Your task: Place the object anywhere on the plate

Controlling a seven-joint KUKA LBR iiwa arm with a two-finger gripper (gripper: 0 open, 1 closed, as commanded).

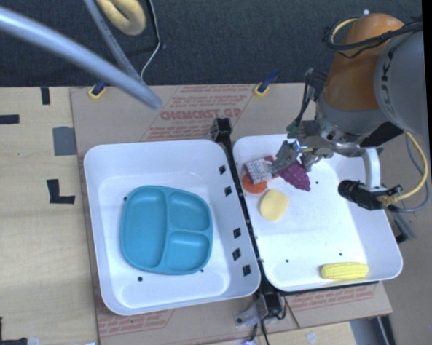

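The blue plate [165,229] sat in the left bin [99,164], at the lower left of centre, with all its compartments bare, so nothing had been delivered. In the right bin [386,263] the gripper [286,156] was down over a cluster near the bin's upper left corner: a purple grape bunch [298,176], a small grey-and-red packet [257,171] over something orange, and just below them a yellow lemon-like piece [273,205]. An ear of corn [345,271] lay well apart at the lower right. Whether the fingers were open or closed on anything could not be told. Judging by this, the pick, the carry and the release were all left.
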